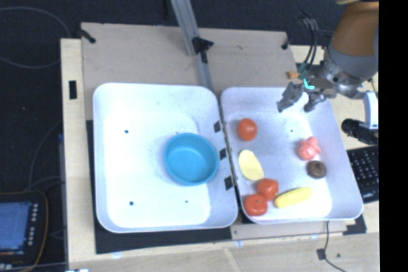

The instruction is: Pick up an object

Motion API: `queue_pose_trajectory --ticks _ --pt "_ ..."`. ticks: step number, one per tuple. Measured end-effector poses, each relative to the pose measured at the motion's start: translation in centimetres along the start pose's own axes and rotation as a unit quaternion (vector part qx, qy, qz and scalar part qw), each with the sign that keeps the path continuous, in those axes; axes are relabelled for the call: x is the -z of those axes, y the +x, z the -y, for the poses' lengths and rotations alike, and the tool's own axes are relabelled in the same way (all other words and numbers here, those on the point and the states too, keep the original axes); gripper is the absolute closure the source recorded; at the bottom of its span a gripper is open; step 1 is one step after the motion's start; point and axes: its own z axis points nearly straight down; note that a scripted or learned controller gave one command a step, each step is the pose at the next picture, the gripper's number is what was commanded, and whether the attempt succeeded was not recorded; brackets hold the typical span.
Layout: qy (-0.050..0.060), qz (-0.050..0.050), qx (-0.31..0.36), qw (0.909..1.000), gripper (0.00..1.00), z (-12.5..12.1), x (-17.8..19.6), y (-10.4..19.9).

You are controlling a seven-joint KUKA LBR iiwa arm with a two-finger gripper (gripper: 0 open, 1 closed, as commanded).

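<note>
Gripper (299, 100) hangs over the far right corner of the right bin (280, 99), its two dark fingers spread apart with bare white bin floor showing between them; it has hold of nothing. Above it the grey wrist leads up to the orange band of the arm (355, 28), which comes in from the right.

All the loose things for picking lie in the right bin, nearer the camera than the gripper and apart from it. A red tomato (247, 130) sits by the bin's left wall. Below it lies a pale yellow piece (250, 165), long and flat. Nearer the front edge are two red things close together: a red pepper (267, 188) and a second tomato (255, 204), which look to be touching. Just right of them a yellow banana (292, 197) lies almost level. On the right side of the bin a pink thing (308, 148) sits just above a dark brown ball (316, 169); the pink one is the nearest thing to the gripper.

In the left bin (121, 111) a blue bowl (190, 158) stands upright, toward that bin's right side. Both bins rest side by side on the table (140, 54), and a grey pole (182, 3) slants up from between them at the far edge.
</note>
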Motion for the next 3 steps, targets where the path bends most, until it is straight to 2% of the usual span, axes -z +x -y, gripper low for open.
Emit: queue_pose_trajectory --ticks 1,3 --pt "-0.003 0.0 0.0 1.0 0.0 -0.1 0.4 0.0" --pt "-0.001 0.002 -0.004 1.0 0.0 -1.2 -9.7 -0.7"
